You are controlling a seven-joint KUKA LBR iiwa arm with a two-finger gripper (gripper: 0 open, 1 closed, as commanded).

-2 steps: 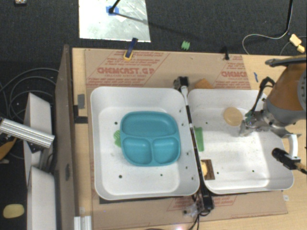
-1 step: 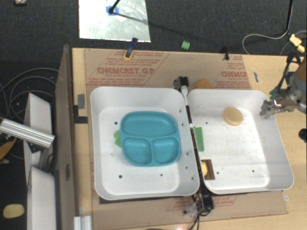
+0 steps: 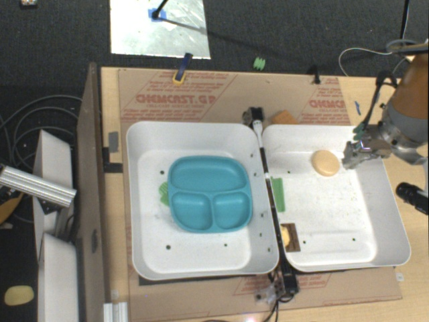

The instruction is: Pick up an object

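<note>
A round tan object like a bread roll (image 3: 326, 163) lies in the right bin (image 3: 348, 247), near its far side. My gripper (image 3: 355, 153) sits just to the roll's right, low over the bin's far right part, and the roll is beside it rather than between its fingers. A small brown block (image 3: 289, 237) rests at the right bin's near left edge, and a green strip (image 3: 277, 194) lies along its left wall. An orange piece (image 3: 284, 118) sits just beyond the bins' far rims.
The left bin (image 3: 147, 247) holds a blue three-compartment tray (image 3: 209, 193) with a green scrap (image 3: 163, 193) at its left edge. A black divider (image 3: 265, 180) runs between the bins. Cables hang at the far right near the arm (image 3: 409, 106).
</note>
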